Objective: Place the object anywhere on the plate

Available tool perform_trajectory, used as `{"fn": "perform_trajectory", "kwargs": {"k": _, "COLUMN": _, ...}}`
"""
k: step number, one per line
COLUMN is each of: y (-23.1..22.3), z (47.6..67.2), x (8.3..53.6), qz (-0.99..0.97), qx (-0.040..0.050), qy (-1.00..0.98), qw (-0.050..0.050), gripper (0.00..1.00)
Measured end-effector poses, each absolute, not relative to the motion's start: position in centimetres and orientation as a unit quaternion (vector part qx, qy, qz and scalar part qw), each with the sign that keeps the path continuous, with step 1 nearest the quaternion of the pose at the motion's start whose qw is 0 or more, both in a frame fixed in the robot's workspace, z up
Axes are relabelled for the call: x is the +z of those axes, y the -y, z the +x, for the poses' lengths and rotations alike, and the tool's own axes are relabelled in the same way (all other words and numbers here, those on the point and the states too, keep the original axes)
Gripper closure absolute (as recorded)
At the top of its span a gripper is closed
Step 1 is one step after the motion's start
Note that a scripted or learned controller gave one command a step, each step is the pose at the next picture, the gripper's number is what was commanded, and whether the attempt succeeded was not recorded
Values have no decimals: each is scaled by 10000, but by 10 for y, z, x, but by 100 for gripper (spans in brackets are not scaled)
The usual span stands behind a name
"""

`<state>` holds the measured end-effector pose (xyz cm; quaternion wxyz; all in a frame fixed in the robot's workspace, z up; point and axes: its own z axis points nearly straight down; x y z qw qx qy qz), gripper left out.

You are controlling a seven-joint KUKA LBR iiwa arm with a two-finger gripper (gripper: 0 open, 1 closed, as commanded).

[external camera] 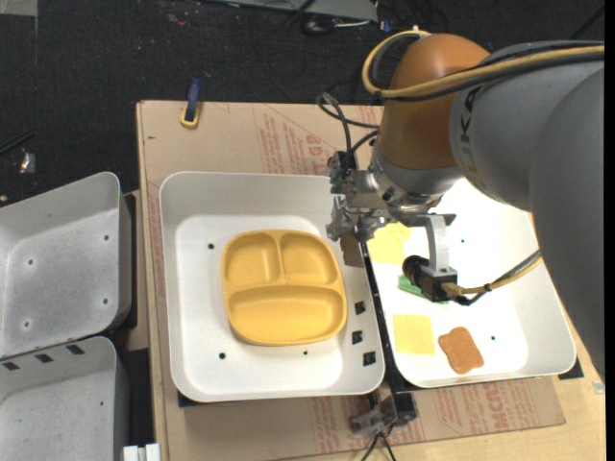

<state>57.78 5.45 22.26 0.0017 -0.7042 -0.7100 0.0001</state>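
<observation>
A yellow divided plate lies in the left white bin, with nothing on it. My gripper hangs over the seam between the two bins, just right of the plate's upper right corner. Beneath it in the right bin lies a pale yellow flat square, partly covered by the gripper. A small green object sits beside a black part of the gripper. Nearer the front lie another yellow square and a brown toast-shaped piece.
The grey arm and its orange wrist cover the back of the right bin. The bins rest on a cardboard sheet. A blue and yellow tool lies at its back left. White trays stand further left.
</observation>
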Motion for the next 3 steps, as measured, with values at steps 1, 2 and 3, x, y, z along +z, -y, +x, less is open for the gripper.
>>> {"fn": "perform_trajectory", "kwargs": {"k": 1, "y": -96, "z": 555, "x": 237, "qz": -7045, "qx": -1, "qy": 7097, "qw": 13, "gripper": 100}}
{"fn": "perform_trajectory", "kwargs": {"k": 2, "y": -124, "z": 537, "x": 241, "qz": -7048, "qx": 5, "qy": 7094, "qw": 12, "gripper": 100}}
{"fn": "perform_trajectory", "kwargs": {"k": 3, "y": -119, "z": 533, "x": 239, "qz": -7072, "qx": 12, "qy": 7070, "qw": 7, "gripper": 100}}
